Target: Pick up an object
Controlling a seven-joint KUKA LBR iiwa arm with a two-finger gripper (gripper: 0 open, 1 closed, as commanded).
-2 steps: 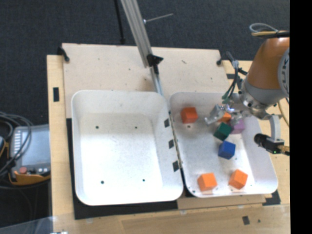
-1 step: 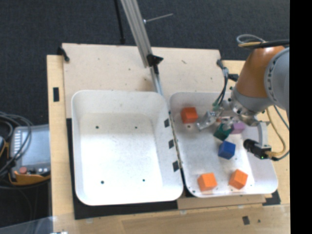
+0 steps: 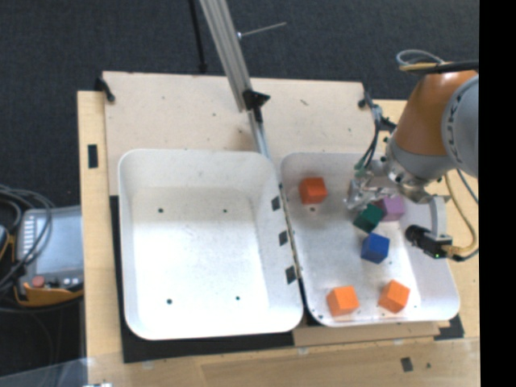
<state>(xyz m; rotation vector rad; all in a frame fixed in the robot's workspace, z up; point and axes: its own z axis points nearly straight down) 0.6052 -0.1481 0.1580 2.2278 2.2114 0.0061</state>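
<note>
At centre right of the frame, the gripper (image 3: 363, 197) hangs just above a dark green block (image 3: 370, 217) in the right bin (image 3: 435, 297) — finger spread cannot be told — block a cube, no long axis.

Wooden bench (image 3: 185, 107) with two white bins (image 3: 201, 240) side by side.

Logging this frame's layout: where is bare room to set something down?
The left bin has bare floor wall to wall. In the right bin, bare floor runs below the orange cube; the gripper, green block and blue cube crowd its right.
</note>
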